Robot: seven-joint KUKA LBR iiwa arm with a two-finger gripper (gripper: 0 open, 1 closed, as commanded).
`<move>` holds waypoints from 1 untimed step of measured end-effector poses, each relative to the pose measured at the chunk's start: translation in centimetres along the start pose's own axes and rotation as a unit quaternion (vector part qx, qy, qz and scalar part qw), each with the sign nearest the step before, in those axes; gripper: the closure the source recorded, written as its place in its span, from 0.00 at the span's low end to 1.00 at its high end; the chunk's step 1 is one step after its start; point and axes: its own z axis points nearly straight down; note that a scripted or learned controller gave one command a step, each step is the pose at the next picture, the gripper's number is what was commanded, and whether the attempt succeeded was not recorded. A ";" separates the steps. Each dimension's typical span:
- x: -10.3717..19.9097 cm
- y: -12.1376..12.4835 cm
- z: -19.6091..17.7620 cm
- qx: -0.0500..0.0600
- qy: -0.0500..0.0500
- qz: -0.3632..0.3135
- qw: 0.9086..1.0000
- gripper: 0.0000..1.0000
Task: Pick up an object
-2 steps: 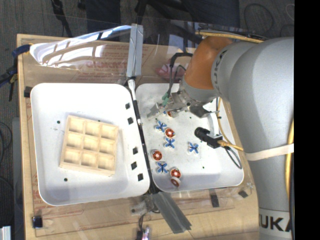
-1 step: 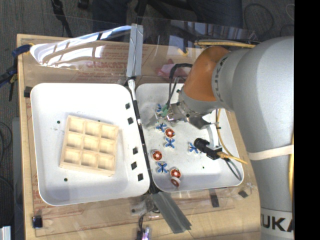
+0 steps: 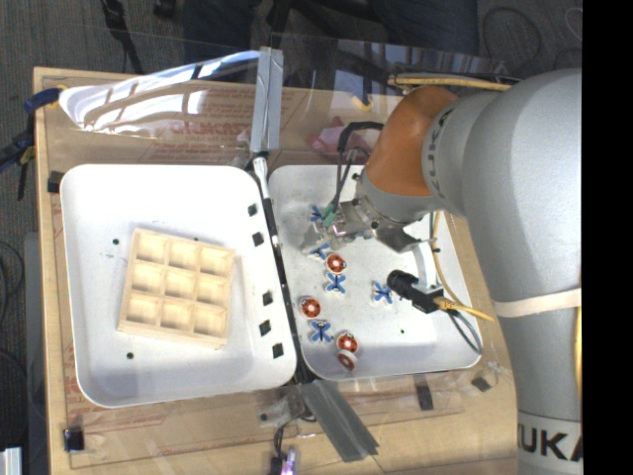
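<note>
Grey arm overhangs right bin. End effector state: cannot tell. Targets: small blue jacks and red discs, likely light, rigid, slippery; grip across centre.

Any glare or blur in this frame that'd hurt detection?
Camera view: bright glare streaks on the clear sheet behind the left bin; both white bins look evenly lit, soft shadows only. The small red and blue pieces in the right bin are slightly soft. The arm covers that bin's upper right, and the pincer is too small to resolve.
</note>
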 end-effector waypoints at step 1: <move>4.7 4.2 -9.2 -0.003 -0.001 -0.075 0.997 1.00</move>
